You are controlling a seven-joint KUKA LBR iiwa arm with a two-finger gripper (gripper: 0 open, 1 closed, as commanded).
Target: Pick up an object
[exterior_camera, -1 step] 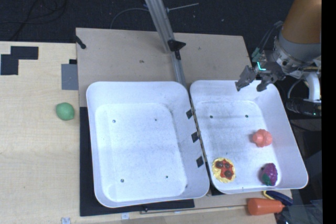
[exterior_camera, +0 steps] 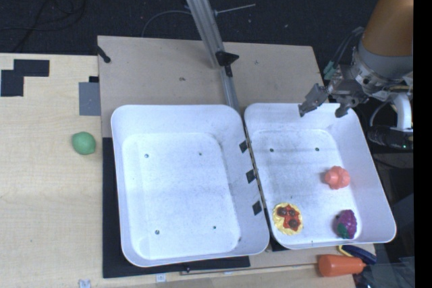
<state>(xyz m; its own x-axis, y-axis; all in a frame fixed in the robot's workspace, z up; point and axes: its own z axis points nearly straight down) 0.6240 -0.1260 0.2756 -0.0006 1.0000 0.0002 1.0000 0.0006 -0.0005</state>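
Observation:
Three small objects lie in the right bin (exterior_camera: 307, 125): a pink-orange lump (exterior_camera: 336, 177) near its right wall, a purple grape bunch (exterior_camera: 346, 223) in the near right corner, and a flat yellow piece with red and dark topping (exterior_camera: 288, 218) near the front left. My gripper (exterior_camera: 327, 104) hangs over the bin's far right corner, well away from all three. Its two dark fingers are spread apart with nothing between them.
The left bin (exterior_camera: 128, 125) sits beside the right one. A green ball (exterior_camera: 84, 143) rests on the bench at far left. An orange carrot-like item (exterior_camera: 339, 265) lies outside the right bin's front edge. A metal rail (exterior_camera: 206, 17) slants across the back.

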